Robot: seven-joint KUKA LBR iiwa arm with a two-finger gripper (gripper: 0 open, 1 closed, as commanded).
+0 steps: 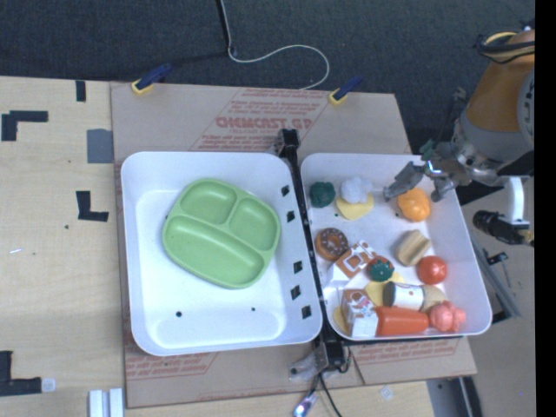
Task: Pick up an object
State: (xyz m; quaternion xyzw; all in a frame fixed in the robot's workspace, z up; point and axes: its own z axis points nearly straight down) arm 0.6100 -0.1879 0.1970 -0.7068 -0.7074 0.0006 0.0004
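My gripper [424, 188] hangs over the far right part of the right bin [465, 233]. It is open, with its two grey fingers [403, 183] spread wide. An orange fruit [414, 205] lies in the bin just in front of the fingertips, and nothing is held between them. Close by lie a white and yellow piece [354, 198], a dark green ball [322, 194] and a tan bread roll [412, 248]. The grey arm with its orange band [499, 85] reaches in from the right.
The right bin also holds a donut [331, 243], a red tomato [432, 270], a small carton [359, 313], an orange bottle-like toy [401, 321] and several other toys. The left bin [143, 259] holds a green divided plate [223, 231].
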